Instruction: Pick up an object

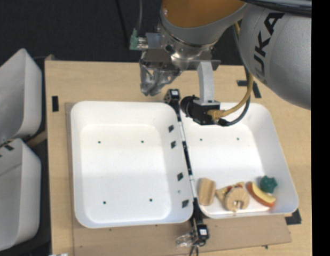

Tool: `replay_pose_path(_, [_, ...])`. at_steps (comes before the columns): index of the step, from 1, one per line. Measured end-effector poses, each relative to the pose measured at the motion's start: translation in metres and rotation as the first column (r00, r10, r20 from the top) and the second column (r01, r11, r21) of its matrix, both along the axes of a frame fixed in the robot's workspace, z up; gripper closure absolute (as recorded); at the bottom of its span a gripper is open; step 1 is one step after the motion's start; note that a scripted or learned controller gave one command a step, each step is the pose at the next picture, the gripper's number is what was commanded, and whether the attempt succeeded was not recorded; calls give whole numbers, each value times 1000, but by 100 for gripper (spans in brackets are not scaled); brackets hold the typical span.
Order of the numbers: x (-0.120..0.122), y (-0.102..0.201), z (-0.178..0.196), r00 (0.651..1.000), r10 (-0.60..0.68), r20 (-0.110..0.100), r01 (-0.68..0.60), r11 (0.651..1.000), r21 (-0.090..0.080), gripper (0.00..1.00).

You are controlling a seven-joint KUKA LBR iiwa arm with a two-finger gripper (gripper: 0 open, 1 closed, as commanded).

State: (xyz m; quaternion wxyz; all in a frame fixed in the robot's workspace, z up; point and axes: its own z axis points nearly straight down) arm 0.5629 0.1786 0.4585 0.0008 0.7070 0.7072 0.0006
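The claw (pixel 154 84) hangs above the far edge of the left bin (pixel 85 121); whether it is clenched or released cannot be told, since its tips blur together. Well below and to its right, in the near corner of the right bin (pixel 261 121), lie a wooden block (pixel 206 190), a wooden toy (pixel 233 196) (shape unclear), and an apple slice (pixel 260 193) touching a green piece (pixel 268 183).

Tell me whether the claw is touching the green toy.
Apart. The camera view shows the claw at the bins' far edge, while the green toy lies in the right bin's near corner.
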Motion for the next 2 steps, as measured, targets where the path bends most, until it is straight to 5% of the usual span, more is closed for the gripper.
replay_pose_path(1, [-74, -18, -97, 1000, -2, -15, 2, 1000, -4, 100])
replay_pose_path(2, [-76, -6, -279, 1000, 0, -17, 0, 1000, -5, 100])
